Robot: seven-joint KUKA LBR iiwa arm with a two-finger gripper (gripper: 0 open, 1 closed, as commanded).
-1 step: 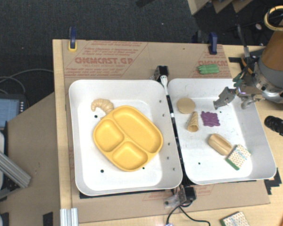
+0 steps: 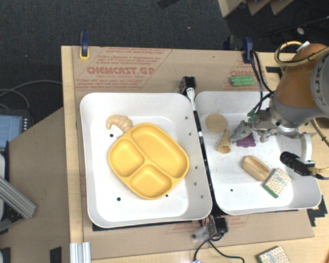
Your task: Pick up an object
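My gripper hangs over the upper middle of the right bin, with the arm reaching in from the right. Just under and in front of it lies a small purple object, partly hidden by the gripper. I cannot tell whether the gripper touches it. To the left of the gripper sit a tan round piece and a tan cone. A tan loaf-like block and a green-and-white patterned block lie nearer the front.
The left bin holds a yellow divided plate and a curled beige piece at its upper left. A green item lies on the bench behind the right bin. A black-and-white divider runs between the bins.
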